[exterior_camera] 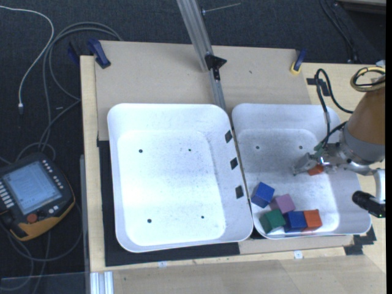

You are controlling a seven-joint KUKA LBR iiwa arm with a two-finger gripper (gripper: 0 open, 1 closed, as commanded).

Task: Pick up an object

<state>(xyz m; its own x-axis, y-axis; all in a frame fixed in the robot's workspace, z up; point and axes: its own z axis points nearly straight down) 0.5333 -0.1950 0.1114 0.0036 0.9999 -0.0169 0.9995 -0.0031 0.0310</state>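
**Gripper low in right bin, blocks toward the near edge**

You had the gripper point(308, 166) down inside the right bin point(269, 118), reaching in from the right, with the grey wrist and orange band above it. A small orange-red piece point(316, 171) sat right at the fingertips. Whether it lay between the fingers or just beside them could not be told, and the finger spacing could not be read, so no hold can be credited to you.

The other candidates lay toward the near edge of the same bin, nearer the camera than the gripper and somewhat left of it. They were a blue block point(263, 193), a purple block point(283, 203), a green block point(274, 219), a second blue block point(297, 220) and an orange block point(312, 218). The last four were packed close, touching or nearly so, against the near wall. The first blue block stood slightly apart and turned at an angle, which in my judgement made it the easier target.

All were small, matt, hard-edged cubes with no long axis to align with. Both bins were shallow, white and smooth, with rounded corners and faint grey speckling. The left bin point(122, 121) held no blocks.
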